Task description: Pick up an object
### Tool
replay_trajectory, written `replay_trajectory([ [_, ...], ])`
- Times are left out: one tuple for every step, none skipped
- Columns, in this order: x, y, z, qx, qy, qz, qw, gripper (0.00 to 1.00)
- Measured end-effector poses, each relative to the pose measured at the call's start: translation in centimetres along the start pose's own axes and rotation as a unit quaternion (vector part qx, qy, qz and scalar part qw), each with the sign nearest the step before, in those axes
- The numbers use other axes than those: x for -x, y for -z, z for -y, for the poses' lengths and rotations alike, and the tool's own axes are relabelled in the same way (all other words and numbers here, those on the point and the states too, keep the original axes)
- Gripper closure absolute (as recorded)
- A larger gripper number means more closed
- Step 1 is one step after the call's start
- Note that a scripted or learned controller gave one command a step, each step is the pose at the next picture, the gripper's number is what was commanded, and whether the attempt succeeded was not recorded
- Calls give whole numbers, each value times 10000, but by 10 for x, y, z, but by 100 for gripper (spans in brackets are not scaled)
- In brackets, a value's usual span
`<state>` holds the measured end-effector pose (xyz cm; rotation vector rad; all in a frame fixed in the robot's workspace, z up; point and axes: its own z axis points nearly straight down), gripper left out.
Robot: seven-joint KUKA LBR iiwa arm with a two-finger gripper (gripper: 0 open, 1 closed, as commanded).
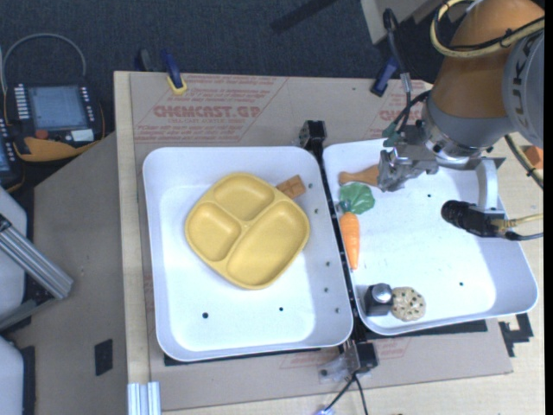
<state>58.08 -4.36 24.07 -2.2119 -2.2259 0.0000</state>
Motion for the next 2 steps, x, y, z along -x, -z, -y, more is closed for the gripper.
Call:
replay_trajectory([
  [-59, -13, 7, -6, 0, 0, 10000, 100],
  [-122, -19, 11, -8, 2, 2, 10000, 100],
])
